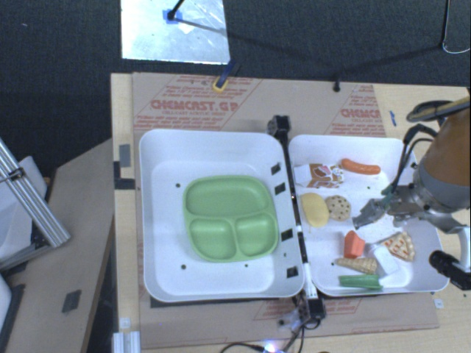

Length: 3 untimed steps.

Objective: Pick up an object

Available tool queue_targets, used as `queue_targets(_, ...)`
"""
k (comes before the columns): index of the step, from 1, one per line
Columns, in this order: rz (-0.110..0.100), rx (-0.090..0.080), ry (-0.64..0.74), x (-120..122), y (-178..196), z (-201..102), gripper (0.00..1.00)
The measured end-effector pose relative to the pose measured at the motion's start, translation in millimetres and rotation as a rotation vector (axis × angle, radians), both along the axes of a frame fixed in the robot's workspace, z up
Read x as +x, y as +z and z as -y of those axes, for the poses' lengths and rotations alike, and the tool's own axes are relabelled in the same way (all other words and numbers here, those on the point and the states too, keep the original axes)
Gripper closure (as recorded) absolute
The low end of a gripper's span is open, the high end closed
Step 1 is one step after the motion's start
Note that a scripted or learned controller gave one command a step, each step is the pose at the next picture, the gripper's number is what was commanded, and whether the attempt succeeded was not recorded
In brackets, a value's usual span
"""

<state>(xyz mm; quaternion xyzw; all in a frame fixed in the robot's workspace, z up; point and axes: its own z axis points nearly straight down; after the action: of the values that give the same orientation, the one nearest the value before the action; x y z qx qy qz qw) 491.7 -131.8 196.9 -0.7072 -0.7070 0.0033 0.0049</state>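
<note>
A green bean (360, 281) lies at the near edge of the right bin (421, 284), touching a waffle cone (357, 264) just behind it. My pincer (366, 215) hovers over that bin, above an orange carrot piece (353, 243) and beside a cookie (338, 207); whether it is apart or together I cannot tell. A green sectioned plate (224, 218) sits in the left bin (165, 160).
</note>
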Motion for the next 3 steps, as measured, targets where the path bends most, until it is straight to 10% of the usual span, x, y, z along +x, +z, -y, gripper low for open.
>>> queue_targets(1,0.012,-0.002,0.003,3,6,0,0.0)
queue_targets(3,0.01,-0.002,0.001,-4,-96,5,0.0)
